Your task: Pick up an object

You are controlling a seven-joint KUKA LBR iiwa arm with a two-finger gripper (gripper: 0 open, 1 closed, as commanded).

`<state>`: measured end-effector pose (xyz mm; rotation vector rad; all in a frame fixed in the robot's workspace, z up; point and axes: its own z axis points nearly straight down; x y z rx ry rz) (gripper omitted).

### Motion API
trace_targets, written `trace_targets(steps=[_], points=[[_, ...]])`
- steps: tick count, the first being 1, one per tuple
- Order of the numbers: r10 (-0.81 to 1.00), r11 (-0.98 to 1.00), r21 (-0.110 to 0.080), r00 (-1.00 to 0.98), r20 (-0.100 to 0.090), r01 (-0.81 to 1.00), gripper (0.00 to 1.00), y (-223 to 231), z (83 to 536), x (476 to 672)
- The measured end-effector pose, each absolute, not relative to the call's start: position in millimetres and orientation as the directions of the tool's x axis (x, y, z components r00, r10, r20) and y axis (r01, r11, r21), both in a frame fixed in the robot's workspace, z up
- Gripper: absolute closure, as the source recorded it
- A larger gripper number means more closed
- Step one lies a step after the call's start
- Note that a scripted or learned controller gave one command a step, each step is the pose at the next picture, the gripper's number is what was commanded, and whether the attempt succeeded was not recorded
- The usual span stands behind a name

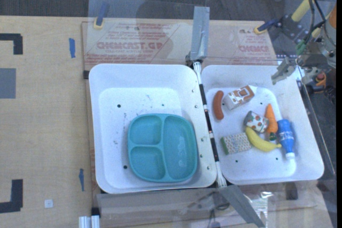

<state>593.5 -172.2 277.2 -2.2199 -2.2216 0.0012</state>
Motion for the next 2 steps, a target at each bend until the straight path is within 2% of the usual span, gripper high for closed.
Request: trace_targets(steps=[1, 2], points=[[0.999, 0.042, 0.000, -0.042, 0.000, 0.999, 0.00, -220.6, 153.9, 581.5], [0.997, 0.079, 0.007, -0.078, -0.002, 0.997, 0.00, -192.0, 87.7, 551.6]])
